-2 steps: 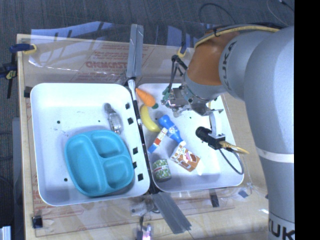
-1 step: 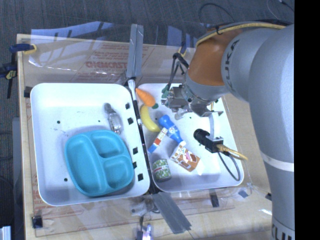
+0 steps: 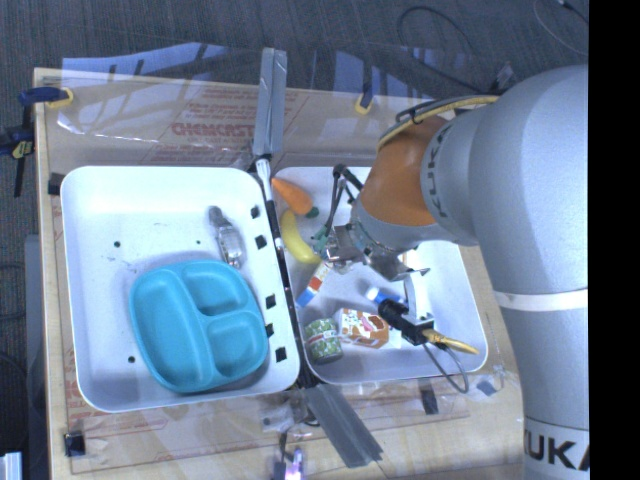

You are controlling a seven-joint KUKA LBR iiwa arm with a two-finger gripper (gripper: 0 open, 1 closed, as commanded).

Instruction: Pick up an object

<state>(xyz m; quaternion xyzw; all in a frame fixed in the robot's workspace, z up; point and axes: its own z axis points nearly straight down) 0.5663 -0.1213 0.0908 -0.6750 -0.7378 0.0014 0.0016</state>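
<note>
The gripper (image 3: 345, 251) hangs low over the right bin (image 3: 465, 278), near its left wall, and I cannot tell how it is set, because the wrist hides it. Just beside it lies a yellow banana (image 3: 296, 239), with an orange carrot (image 3: 293, 195) beyond that. Nearer the front sit a green can (image 3: 322, 338), a printed packet (image 3: 364, 328) and what looks like a white-and-blue tube (image 3: 312, 288). The left bin (image 3: 90, 268) holds a blue divided tray (image 3: 200, 323) and a small metal piece (image 3: 226, 236).
</note>
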